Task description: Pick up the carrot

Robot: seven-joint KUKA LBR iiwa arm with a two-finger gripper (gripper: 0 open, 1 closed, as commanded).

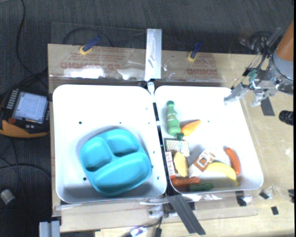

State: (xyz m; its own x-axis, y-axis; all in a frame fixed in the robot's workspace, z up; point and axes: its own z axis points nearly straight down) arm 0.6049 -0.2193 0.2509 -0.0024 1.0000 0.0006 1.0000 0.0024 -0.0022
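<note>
On the counter the left bin carries a blue divided plate, lying toward the near side and apart from everything that matters to the task.

The right bin holds the clutter. Along its left wall stands a green bottle, lying lengthwise, and just to its right, touching or very nearly so, is the carrot: a short orange cone with its tip pointing up and right toward the far wall. Below it sit a small patterned packet, a yellow piece, a little white and orange carton, a banana, a red sausage by the right wall, and a dark red and green item against the near wall. The carrot lies clear of that lower group, with bare bin floor to its right.

At the far right corner, over the bin's rim, hangs the gripper. It is raised and well apart from the carrot, holding nothing; whether the jaws are apart or together I cannot tell from this angle.

The task looks to be at its approach step, with no grasp begun. The next move calls for travelling left and toward the near side until over the carrot, turning the jaws to straddle its narrow width, and descending on the side away from the bottle so that the bottle is not caught too.
</note>
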